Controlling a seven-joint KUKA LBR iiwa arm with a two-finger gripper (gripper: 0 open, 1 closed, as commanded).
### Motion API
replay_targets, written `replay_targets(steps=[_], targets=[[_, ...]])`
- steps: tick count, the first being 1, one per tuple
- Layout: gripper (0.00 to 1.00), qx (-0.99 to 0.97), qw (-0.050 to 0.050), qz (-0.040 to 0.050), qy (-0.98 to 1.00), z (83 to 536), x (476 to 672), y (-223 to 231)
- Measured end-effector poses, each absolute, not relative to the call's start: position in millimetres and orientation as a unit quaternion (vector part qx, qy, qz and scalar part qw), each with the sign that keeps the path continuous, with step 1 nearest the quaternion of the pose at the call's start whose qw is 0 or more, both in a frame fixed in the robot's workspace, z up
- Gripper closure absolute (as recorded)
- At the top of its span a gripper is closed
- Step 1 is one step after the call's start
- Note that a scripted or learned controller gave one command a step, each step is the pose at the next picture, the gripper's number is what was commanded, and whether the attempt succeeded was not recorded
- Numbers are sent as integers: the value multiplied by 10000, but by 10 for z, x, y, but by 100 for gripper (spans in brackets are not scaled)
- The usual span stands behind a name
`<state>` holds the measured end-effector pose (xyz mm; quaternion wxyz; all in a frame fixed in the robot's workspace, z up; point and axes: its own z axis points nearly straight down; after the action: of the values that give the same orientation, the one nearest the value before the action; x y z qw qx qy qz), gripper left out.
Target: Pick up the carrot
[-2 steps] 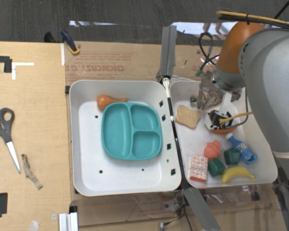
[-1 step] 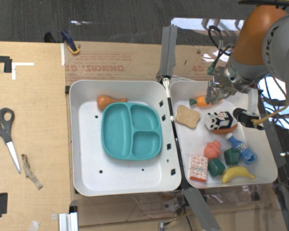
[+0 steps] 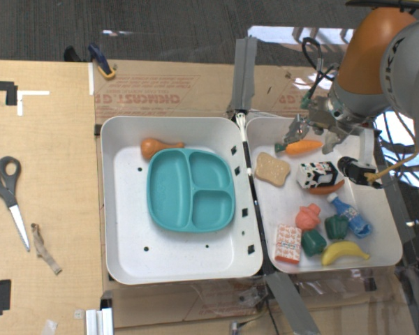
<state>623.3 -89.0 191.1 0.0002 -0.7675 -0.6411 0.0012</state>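
Carrot (image 3: 302,146) lies between my two spread fingers, at the twelve o'clock end of the right bin (image 3: 387,253). My gripper (image 3: 313,136) straddles it, jaws released, not clamped on it. Cracker (image 3: 272,168) sits at seven o'clock from the carrot, toy cow (image 3: 317,175) at five.

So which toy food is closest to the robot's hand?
The carrot, the long orange one at the right bin's far end. It lies right at the end effector; the banana sits far away at the near end.
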Motion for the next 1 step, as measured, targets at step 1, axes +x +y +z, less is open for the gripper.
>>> replay_targets(steps=[1], targets=[[0, -8183, -28, -23, -5747, 998, 6534, -1362]])
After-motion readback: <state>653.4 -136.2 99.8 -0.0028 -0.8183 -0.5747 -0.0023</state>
